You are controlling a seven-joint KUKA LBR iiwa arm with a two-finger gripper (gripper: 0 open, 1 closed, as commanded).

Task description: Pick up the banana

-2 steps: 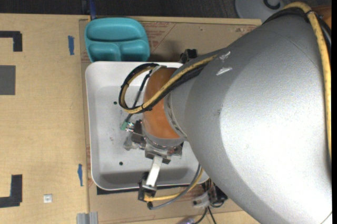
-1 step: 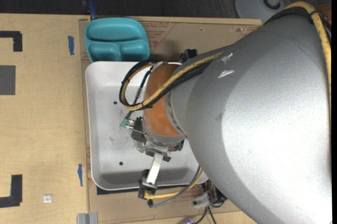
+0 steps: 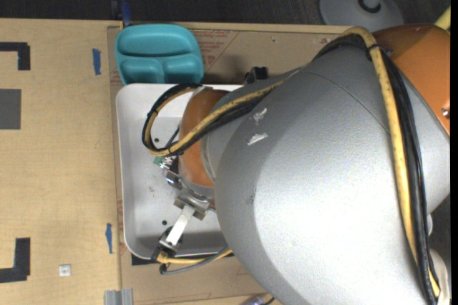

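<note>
My grey arm (image 3: 322, 175) with its orange band (image 3: 422, 60) fills most of the view and covers nearly all of both bins. Its wrist end (image 3: 187, 175) hangs low over the left white bin (image 3: 136, 175), near the bin's middle. Small metal parts of the gripper (image 3: 169, 169) stick out at the wrist's left side. The arm hides whatever lies under it, so I cannot make out a banana.
A teal moulded plastic piece (image 3: 157, 53) sits at the back edge of the left bin. Brown cardboard bench (image 3: 57, 153) with blue tape marks lies to the left. A grey lamp-like stand base (image 3: 351, 3) is on the floor beyond.
</note>
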